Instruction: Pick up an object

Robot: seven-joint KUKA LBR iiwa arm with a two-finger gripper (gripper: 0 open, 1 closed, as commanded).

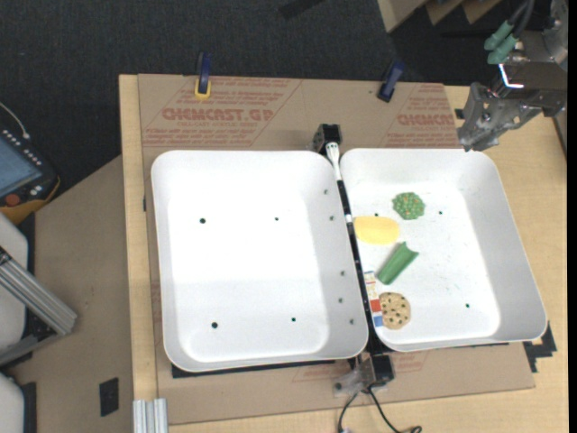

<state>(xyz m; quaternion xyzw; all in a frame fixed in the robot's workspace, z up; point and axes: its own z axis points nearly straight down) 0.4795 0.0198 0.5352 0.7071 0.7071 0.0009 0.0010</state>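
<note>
Two white bins are sitting side by side; the left bin is lying bare, while the right bin is holding four small things along its left side. The gripper is hovering over that bin's far right corner, carrying nothing, its opening too blurred to judge. The approach seems just beginning: next it needs travelling toward the yellow piece, green block, cookie or green ball, then descending

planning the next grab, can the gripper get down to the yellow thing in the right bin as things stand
Probably yes. The gripper hangs over the right bin's far corner, and the yellow object lies uncovered on top, though close to the bin's left wall with the green stick just beside it.
</note>
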